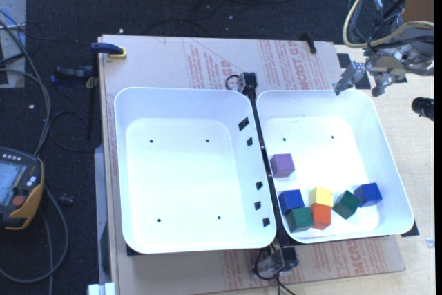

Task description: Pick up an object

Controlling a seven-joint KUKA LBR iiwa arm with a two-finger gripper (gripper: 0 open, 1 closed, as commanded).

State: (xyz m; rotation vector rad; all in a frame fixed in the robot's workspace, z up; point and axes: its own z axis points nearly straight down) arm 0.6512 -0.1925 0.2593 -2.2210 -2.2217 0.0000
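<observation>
- Two white bins sit side by side on the bench: the left bin [138,148] and the right bin [387,148].
- Seven blocks lie in the right bin, all toward its near half.
- One purple block [282,164] sits apart, nearest the divider.
- Two blue blocks: one [291,200] on the cluster's left, another [368,193] furthest right.
- Two green blocks: one [300,218] at front left, one [346,204] beside the right blue.
- One yellow block [322,196] touches one orange block [321,215] just in front.
- One gripper [362,79] hangs over the right bin's far right corner, fingers spread, nothing between them, well apart from the blocks.
</observation>
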